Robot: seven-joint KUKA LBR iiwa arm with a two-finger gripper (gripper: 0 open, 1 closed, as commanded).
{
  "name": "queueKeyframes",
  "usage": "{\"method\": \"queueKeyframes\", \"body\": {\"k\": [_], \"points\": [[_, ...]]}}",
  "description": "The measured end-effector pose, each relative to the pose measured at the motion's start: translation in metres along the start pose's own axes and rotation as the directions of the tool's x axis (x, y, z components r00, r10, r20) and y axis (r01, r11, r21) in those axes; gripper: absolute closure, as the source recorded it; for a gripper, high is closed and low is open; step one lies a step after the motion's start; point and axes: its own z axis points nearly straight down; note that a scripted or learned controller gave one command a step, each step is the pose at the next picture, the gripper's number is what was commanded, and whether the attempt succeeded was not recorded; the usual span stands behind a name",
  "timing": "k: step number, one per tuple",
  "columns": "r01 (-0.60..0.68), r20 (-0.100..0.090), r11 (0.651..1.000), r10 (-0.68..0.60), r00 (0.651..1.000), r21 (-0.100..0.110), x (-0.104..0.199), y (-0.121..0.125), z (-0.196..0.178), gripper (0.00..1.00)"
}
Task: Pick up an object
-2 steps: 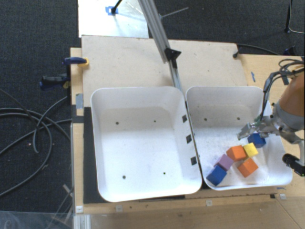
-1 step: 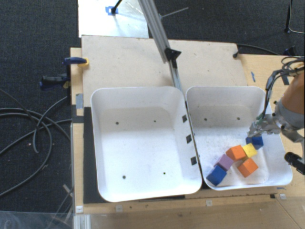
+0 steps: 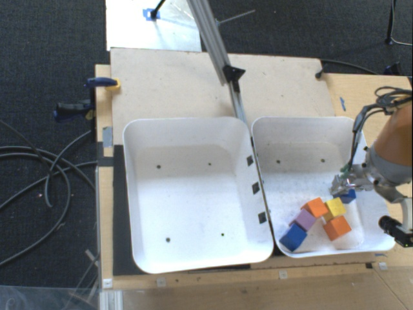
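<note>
dark carpet with loose black cables point(image 3: 39, 173) is surrounding the desk point(image 3: 193, 82), which is carrying two white bins. we are seeing the left bin point(image 3: 139, 134) lying bare, with open room across its floor. in the right bin point(image 3: 303, 128), blocks are crowding the near corner: orange block point(image 3: 315, 206), yellow block point(image 3: 335, 206), purple block point(image 3: 304, 220), blue block point(image 3: 293, 236). the tool point(image 3: 345, 187) is hanging just above them near the right rim; we cannot tell whether it is clenched.
</note>
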Motion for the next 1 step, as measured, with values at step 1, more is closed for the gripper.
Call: {"method": "queueKeyframes", "body": {"k": [1], "points": [[0.007,-0.02,1.0,-0.007,1.0,0.006,0.0098,0.001,-0.0006,0.0]]}}
